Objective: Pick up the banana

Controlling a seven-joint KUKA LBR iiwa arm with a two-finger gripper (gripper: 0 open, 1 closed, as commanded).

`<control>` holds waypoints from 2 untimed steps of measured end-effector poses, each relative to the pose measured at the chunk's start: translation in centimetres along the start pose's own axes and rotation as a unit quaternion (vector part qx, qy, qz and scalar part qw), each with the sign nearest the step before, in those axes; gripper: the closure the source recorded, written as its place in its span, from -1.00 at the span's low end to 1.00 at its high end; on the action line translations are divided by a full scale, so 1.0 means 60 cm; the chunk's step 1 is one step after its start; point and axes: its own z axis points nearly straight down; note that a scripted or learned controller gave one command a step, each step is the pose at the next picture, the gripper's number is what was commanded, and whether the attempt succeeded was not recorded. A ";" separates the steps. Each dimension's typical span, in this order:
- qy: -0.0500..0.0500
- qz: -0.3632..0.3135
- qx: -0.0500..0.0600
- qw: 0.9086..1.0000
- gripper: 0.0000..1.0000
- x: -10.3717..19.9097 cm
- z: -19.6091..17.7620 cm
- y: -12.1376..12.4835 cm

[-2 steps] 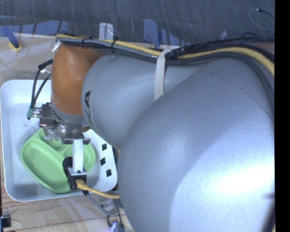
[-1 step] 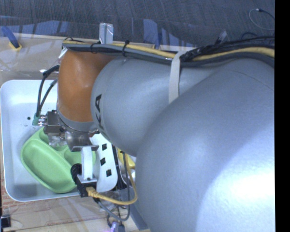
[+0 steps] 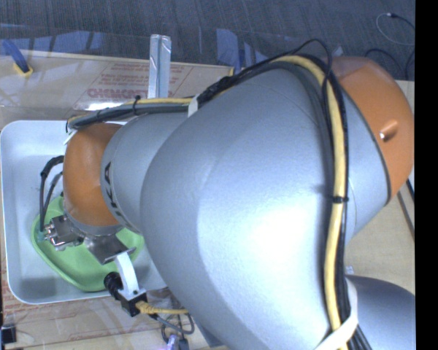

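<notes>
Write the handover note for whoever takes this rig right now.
Gripper: down inside the left bin, above a green object; the wrist hides its tips.
Banana: I cannot find it; the arm covers most of the bench.
Done: arm lowered into the bin; no grasp can be confirmed.
Left: confirm where the banana is, grasp it, lift it.

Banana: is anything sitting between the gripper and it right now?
Cannot tell. The arm covers most of the view, and its wrist hangs low over the left bin. Under the wrist lies a green object. No banana can be made out, so any blocker is hidden.
</notes>
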 end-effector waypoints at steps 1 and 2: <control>0.003 -0.041 -0.007 0.999 1.00 -0.033 0.022 0.071; 0.009 0.315 -0.009 0.949 1.00 -0.029 0.025 0.072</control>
